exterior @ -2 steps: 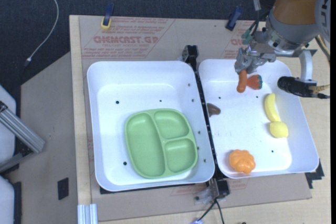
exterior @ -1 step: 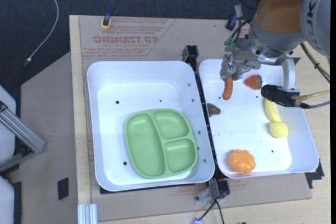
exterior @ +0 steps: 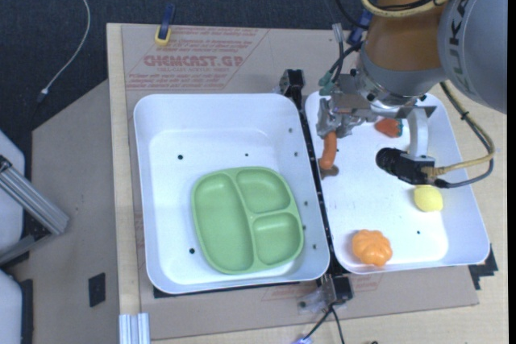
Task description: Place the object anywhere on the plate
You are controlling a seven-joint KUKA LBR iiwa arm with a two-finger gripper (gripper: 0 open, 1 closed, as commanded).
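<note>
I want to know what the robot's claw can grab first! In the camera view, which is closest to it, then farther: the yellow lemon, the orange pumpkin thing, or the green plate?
Measured from the gripper in the camera view:
1. Yellow lemon, in the right bin, lower right of the gripper.
2. Orange pumpkin-like toy, near the right bin's front edge.
3. Green divided plate, in the left bin; only slightly farther than the pumpkin-like toy.
</note>
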